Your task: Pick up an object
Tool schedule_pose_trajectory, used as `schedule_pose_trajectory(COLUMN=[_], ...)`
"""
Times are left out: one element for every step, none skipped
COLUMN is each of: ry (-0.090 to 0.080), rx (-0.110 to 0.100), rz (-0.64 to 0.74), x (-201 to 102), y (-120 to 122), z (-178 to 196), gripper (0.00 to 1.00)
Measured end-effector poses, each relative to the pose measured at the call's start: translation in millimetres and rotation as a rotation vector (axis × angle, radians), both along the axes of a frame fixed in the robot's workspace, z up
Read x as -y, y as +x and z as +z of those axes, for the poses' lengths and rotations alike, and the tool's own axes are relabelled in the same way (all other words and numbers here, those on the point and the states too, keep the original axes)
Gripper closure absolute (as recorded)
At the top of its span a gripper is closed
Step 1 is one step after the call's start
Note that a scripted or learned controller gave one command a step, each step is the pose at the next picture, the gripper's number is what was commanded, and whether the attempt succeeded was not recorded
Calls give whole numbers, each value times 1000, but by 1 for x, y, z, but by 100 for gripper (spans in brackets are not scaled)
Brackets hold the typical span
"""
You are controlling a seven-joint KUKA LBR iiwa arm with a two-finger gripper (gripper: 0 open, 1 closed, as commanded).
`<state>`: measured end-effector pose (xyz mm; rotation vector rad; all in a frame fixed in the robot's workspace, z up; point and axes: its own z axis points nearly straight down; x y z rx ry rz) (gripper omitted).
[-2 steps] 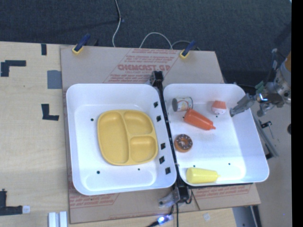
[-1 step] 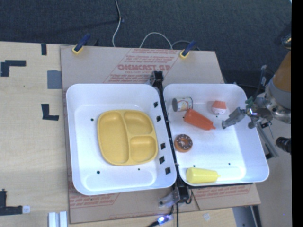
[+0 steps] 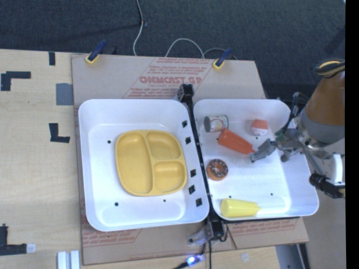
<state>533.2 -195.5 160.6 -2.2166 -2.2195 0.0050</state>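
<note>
Carrot point(image 3: 235, 142), orange and tapered, lies just beyond my pincer point(image 3: 263, 152), nearly touching; whether my pincer is released or clenched I cannot tell. It looks light, stiff, smooth plastic: I'd grip across its thick middle. Farther off sits the donut point(image 3: 217, 169).

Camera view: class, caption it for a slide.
Gripper beside orange carrot in right bin; yellow divided plate in left bin.

Two white bins sit side by side — a left bin point(image 3: 90, 167) and a right bin point(image 3: 291, 189). The left one has one yellow divided plate point(image 3: 150, 162). The right one has five things: one orange carrot point(image 3: 234, 142), one donut point(image 3: 217, 169), one yellow lemon-shaped piece point(image 3: 239, 208), one small glass jar point(image 3: 215, 123) and one small white-and-orange cup point(image 3: 258, 127). Two clamps with yellow and blue grips — one point(image 3: 96, 52) and another point(image 3: 222, 58) — sit on the cardboard sheet point(image 3: 168, 77).
</note>
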Motion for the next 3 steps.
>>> schedule_pose_trajectory(ry=[0, -1, -2], rx=[1, 2, 7], rz=[0, 1, 0], x=[-6, -6, -10], y=[2, 2, -6], z=[-45, -33, 15], gripper=[0, 100, 100])
